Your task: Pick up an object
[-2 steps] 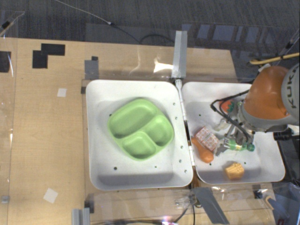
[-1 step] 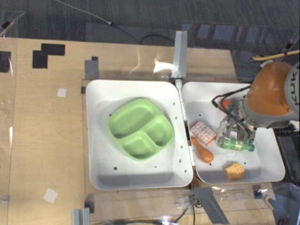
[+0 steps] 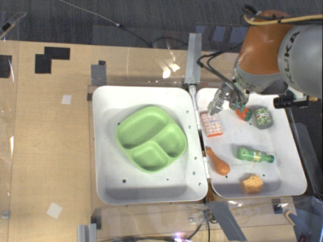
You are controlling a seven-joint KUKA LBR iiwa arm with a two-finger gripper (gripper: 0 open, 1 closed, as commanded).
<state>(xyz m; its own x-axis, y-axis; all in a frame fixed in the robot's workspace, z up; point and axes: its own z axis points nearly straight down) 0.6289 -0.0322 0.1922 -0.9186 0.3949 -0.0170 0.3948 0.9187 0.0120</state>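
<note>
Green is all I see in the left bin: one divided plate. In the right bin my gripper hangs just above a red-and-white carton, and whether it is clenched or released I cannot tell. Near it lie an orange carrot, a green bottle, a round green can and a yellow waffle piece.

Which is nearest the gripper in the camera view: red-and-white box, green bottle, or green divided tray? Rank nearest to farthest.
From the gripper, in the right bin:
1. Red-and-white box, right below it in the right bin.
2. Green bottle, further toward that bin's near right side.
3. Green divided tray, over in the left bin.
</note>
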